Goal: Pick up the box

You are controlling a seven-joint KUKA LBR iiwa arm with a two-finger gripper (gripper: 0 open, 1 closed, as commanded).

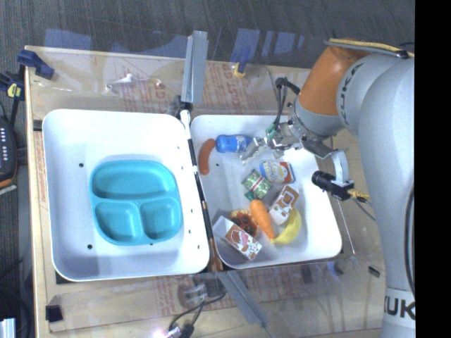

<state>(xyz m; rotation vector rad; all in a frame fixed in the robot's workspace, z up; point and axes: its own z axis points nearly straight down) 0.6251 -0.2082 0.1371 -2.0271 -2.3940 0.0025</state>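
So from the overhead cam, my two-finger gripper (271, 138) hangs over the back of the right shallow white bin (320, 225); honestly can't tell how wide it's set. The small red-and-white printed carton box (239, 237) lies well away, at the front rim beside the orange carrot (262, 219). Its print's too small to read. The left bin (63, 189) carries a turquoise divided tray (135, 201).

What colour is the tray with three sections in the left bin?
Turquoise blue tray, seen in the camera view.
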